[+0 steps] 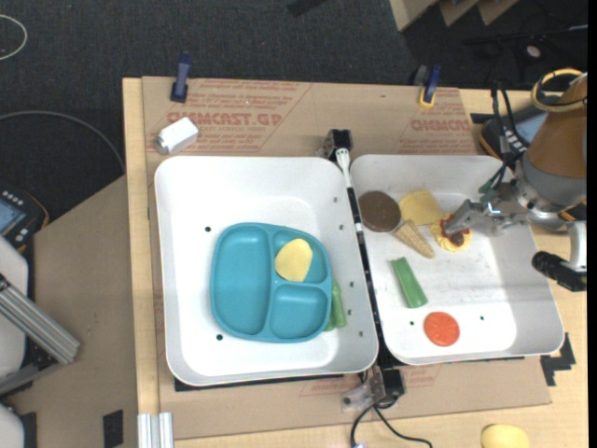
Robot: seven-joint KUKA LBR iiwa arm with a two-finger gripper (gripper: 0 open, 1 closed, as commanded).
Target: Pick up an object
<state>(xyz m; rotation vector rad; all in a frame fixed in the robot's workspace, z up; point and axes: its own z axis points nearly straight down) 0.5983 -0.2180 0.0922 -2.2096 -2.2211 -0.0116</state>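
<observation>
The claw (459,224) hangs low in the right bin (522,339), right over a small red-and-yellow piece (454,239). I cannot tell how wide it stands, nor whether it grips anything. The tan cone (415,241) lies just to its left.

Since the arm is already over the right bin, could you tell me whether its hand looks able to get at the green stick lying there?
Probably yes. The green stick lies alone on the right bin floor, apart from the orange disc and wedge, and the hand hovers nearby with nothing between.

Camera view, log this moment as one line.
gripper: low in right bin | at: red-yellow piece | grasp: unclear | tray: left bin
</observation>
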